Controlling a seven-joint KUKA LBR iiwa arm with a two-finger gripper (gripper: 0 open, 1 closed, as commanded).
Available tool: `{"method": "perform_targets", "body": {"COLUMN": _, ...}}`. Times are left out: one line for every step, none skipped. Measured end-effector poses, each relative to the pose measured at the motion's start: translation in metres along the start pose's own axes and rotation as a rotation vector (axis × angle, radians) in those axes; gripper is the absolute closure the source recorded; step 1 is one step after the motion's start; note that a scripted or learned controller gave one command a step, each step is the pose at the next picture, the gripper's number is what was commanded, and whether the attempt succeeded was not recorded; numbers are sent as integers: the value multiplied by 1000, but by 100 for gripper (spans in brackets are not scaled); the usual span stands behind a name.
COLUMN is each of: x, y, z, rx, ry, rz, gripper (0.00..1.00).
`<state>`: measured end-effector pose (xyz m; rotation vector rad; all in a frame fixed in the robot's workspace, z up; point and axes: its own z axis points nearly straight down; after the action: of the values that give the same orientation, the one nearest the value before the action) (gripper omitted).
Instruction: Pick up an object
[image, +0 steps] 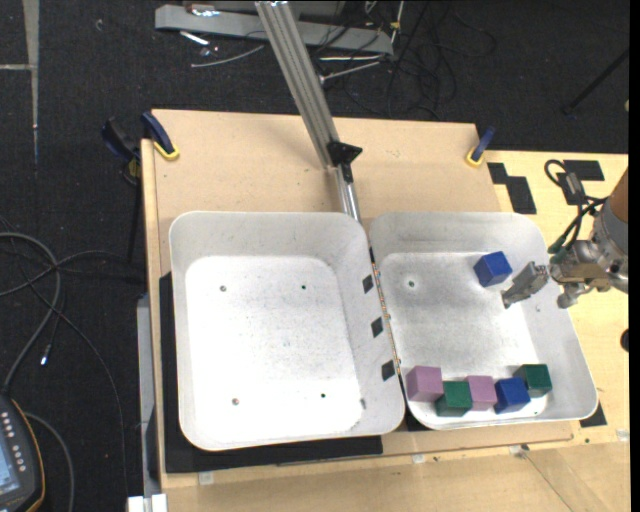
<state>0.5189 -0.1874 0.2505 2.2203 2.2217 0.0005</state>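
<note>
Altogether six blocks in the right bin (560, 300): two blue, two green, two purple; gripper (540, 285) spread, grasping nothing.

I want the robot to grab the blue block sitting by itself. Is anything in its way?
Nothing visible is. The gripper sits just right of the lone blue block, with bare bin floor between them. The other blocks are lined up along the right bin's near edge.
</note>
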Motion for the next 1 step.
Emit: {"method": "perform_targets", "body": {"x": -37, "y": 69, "z": 143, "rx": 4, "ry": -1, "rz": -1, "gripper": 0}}
